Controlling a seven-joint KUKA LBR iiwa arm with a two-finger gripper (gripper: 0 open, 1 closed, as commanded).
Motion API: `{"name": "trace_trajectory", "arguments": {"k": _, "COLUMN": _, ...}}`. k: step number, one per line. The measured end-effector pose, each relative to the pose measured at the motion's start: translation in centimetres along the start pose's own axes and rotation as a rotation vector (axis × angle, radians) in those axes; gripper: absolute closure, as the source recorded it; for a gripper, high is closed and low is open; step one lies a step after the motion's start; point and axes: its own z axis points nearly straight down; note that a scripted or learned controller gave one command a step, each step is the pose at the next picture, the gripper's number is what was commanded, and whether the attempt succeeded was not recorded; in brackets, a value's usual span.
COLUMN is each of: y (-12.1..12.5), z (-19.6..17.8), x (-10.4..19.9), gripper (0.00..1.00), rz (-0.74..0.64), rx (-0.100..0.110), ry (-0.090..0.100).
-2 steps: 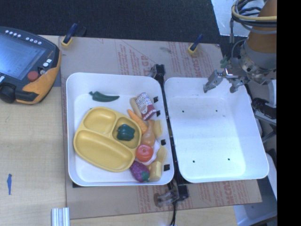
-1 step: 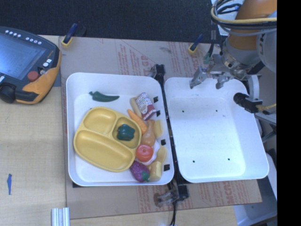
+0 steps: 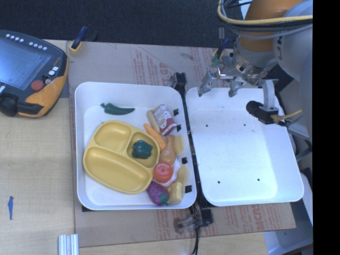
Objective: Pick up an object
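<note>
My gripper (image 3: 218, 88) hung with its metal fingers spread over the far rim of the smooth right bin (image 3: 276, 193), holding nothing

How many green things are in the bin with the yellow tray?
2. A long green pepper lies on the left bin floor above the yellow tray. A round green vegetable sits in the tray's small compartment. Others might hide under the pile.

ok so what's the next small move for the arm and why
Probably swing left toward the left bin. The gripper hangs open over the right bin's far edge, holding nothing, while the carrot, tomato and other toys lie in the left one.
</note>
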Motion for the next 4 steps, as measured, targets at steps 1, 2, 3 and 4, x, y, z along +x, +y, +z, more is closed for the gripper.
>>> {"name": "trace_trajectory", "arguments": {"k": 1, "y": -8.5, "z": 3.0, "x": -1.9, "gripper": 0.0, "rz": 0.005, "rx": 0.013, "ry": 0.0}}
{"name": "trace_trajectory", "arguments": {"k": 2, "y": -3.8, "z": -3.4, "x": 7.2, "gripper": 0.0, "rz": -0.005, "rx": -0.005, "ry": 0.002}}
{"name": "trace_trajectory", "arguments": {"k": 3, "y": -3.1, "z": 2.0, "x": 6.2, "gripper": 0.0, "rz": 0.002, "rx": 0.006, "ry": -0.002}}
{"name": "trace_trajectory", "arguments": {"k": 4, "y": -3.0, "z": 0.7, "x": 6.1, "gripper": 1.0, "rz": 0.001, "rx": 0.006, "ry": -0.002}}
